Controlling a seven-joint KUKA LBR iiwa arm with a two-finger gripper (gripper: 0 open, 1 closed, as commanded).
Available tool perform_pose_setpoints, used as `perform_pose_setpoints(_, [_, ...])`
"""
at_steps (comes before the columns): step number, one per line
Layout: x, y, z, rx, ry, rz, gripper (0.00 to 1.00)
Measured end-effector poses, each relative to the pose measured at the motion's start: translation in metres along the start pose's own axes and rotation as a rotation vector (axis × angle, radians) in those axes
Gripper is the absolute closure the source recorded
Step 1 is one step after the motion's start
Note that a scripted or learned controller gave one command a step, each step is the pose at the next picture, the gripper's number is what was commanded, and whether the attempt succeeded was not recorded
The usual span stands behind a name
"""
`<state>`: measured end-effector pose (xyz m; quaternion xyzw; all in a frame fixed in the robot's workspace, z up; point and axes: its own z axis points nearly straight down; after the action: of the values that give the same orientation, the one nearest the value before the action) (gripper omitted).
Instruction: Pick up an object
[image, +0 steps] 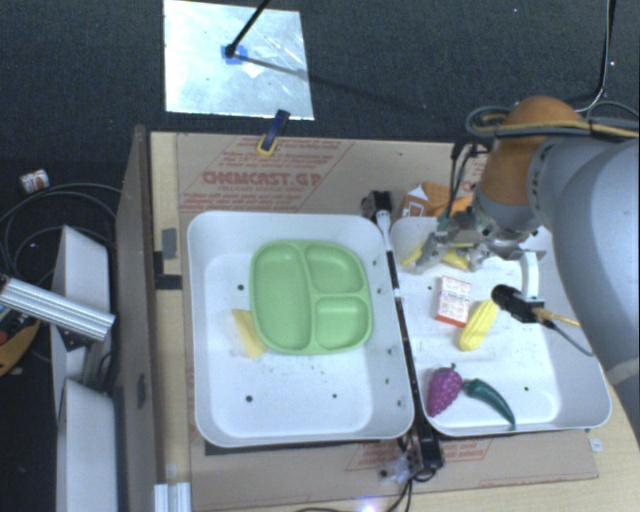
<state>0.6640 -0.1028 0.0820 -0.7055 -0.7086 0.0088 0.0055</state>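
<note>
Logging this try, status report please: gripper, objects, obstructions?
Gripper low at right bin's far end, over a yellow item. Nothing seen gripped. Corn, box, grapes, pepper lie loose nearby.

The grey arm comes in from the right side and bends down, with the orange band above the wrist. The gripper points downward and sits low at the far left end of the arm
</note>
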Motion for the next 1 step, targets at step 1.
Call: perform_pose_setpoints(1, [-0.0328,0.0045,-0.0672,-0.028,0.002,0.005,0.00])
